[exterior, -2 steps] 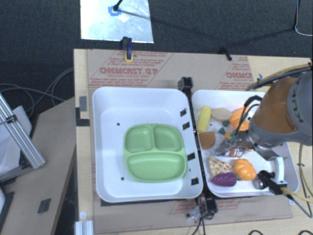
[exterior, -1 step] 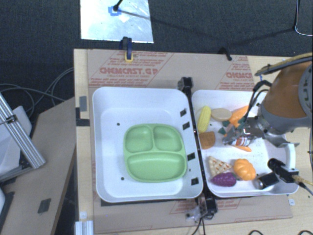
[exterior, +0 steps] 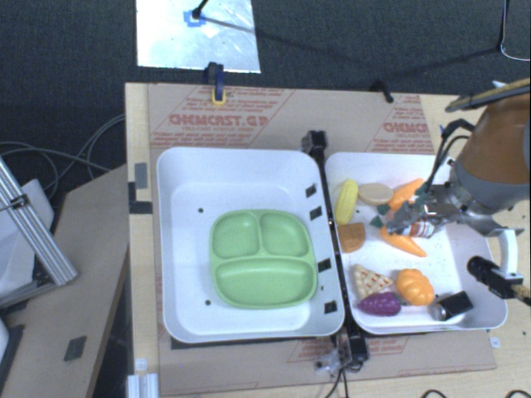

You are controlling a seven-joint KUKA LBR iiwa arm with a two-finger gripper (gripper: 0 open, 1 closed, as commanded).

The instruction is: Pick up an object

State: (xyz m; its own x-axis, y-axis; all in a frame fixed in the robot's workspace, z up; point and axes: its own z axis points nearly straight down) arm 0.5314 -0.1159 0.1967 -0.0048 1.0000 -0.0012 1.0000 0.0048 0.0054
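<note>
Two shallow white bins sit side by side on the tabletop [exterior: 249,110], which is covered by a printed brown board. The left bin [exterior: 178,222] holds a green divided plate [exterior: 264,258] with three compartments, lying flat near the bin's middle. The right bin [exterior: 489,309] holds a scatter of toy foods: a yellow corn cob [exterior: 346,200] near the divider, a pale round slice [exterior: 375,193] just beside it, a brown block [exterior: 352,237] below the corn, a tan waffle-patterned wedge [exterior: 371,281], a purple eggplant-like piece [exterior: 380,304] touching the wedge's lower edge, a small orange pumpkin [exterior: 414,286] to the right of the wedge, and a black cylinder [exterior: 452,306] near the bin's front right corner.

The grey arm [exterior: 498,160] with its orange band reaches in from the right, and the gripper [exterior: 406,216] is down in the right bin among the orange carrots [exterior: 404,240]. One carrot lies just under the gripper, another slants up behind it. The view is too cluttered there to show how the gripper is set, or whether anything sits within it: I cannot tell.
</note>
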